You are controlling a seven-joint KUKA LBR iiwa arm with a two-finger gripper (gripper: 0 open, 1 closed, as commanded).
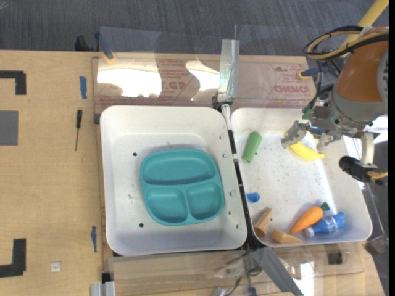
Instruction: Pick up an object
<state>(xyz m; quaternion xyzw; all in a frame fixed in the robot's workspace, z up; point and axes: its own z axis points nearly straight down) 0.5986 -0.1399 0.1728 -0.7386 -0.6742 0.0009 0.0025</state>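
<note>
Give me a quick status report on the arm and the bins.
Pincer over right bin, just above the yellow piece. Nothing seen gripped. Green cylinder lies apart to its left, not in the way.

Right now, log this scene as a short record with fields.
left bin: teal divided tray
right bin: green cylinder, yellow piece, small blue piece, two cones, orange carrot, blue bottle
gripper: above the right bin's far side, just over the yellow piece
task state: nothing seen held
</note>
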